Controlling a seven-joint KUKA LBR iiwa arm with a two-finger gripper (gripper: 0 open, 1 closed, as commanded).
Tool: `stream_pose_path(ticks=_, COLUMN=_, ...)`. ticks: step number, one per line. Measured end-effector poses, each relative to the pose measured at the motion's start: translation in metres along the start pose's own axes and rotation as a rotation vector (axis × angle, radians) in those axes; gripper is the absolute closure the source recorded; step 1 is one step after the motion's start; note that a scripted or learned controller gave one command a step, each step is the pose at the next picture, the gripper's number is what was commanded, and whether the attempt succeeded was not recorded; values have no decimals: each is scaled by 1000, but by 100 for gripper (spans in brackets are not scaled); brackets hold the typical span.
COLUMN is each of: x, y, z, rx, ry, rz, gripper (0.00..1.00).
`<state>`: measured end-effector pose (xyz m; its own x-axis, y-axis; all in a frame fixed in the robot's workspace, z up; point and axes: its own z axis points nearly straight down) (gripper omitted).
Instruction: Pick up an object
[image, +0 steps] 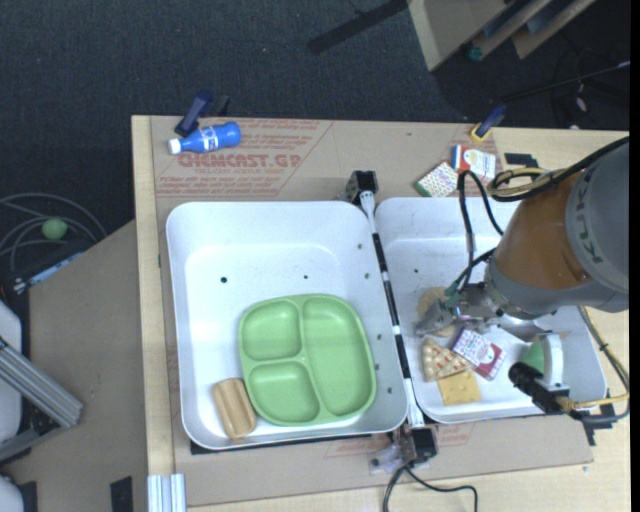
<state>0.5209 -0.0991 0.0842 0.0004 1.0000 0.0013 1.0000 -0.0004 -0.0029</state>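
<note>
Right bin (420, 225): gripper (440, 318) low over small flat items; finger state cannot be told. Nearest: tan cracker-like piece (445, 358), red-and-white packet (477, 350).

Grey arm (600, 235), orange wrist band, black cables

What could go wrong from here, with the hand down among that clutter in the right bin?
1. The hand sits low over a tight cluster: a red-and-white packet, a yellow cracker-like piece and a perforated cracker lie touching or overlapping, so it may nudge them or catch two together.
2. These items look flat, so a grasp could slip off.
3. The cluster lies close to the right bin's near wall, which may crowd the approach.
</note>
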Motion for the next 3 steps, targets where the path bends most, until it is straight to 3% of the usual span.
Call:
stream_pose_path(ticks=1, x=1, y=19, z=0, rx=-4, ry=-2, rz=-1, gripper=0)
stream_pose_path(ticks=2, x=1, y=19, z=-10, rx=-6, ry=-3, rz=0, gripper=100)
stream_pose_path(ticks=3, x=60, y=29, z=-101, rx=-5, ry=0, rz=-2, gripper=100)
